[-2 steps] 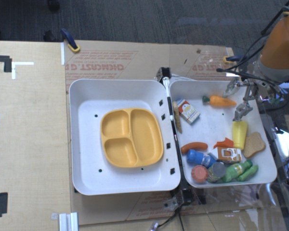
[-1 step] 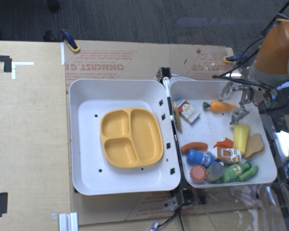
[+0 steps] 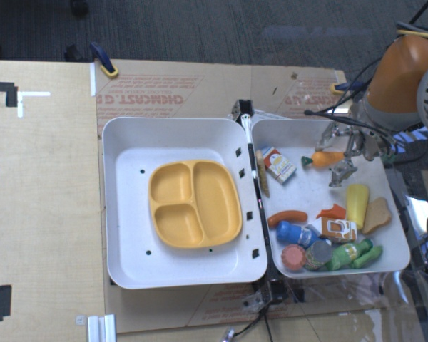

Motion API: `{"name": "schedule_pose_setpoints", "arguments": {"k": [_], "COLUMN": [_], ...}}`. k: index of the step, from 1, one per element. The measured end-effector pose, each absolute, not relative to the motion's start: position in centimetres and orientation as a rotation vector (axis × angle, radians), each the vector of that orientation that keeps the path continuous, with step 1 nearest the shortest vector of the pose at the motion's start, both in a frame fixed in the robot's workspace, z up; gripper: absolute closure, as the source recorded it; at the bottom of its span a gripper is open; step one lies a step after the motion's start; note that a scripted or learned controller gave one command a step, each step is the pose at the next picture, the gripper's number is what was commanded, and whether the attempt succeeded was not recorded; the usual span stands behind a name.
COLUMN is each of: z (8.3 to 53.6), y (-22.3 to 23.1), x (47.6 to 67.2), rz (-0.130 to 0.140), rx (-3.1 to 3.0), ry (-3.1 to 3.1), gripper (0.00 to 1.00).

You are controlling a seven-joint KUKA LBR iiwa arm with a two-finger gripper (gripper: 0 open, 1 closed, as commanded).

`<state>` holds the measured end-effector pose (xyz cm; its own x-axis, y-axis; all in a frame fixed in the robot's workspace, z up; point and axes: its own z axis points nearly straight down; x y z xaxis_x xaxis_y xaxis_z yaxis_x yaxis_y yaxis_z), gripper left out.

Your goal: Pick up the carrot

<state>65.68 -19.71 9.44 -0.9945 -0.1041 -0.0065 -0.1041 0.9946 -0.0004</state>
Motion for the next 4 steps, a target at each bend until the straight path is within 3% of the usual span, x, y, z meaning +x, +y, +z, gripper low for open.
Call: {"name": "schedule_pose_setpoints", "arguments": {"k": [1,2,3,4], "z": [9.5,9.4,9.3,10.4], "y": [-22.1,-19.0,-19.5,-19.5], "x": [66.2,65.3,65.0,65.2], "rz": [-0.003,0.0,-0.001,-0.005], "rx": [0.316,0.606,1.045,1.037], "ry": [3.116,3.078,2.959,2.955], "gripper": [0.0,0.0,0.0,1.0]}}
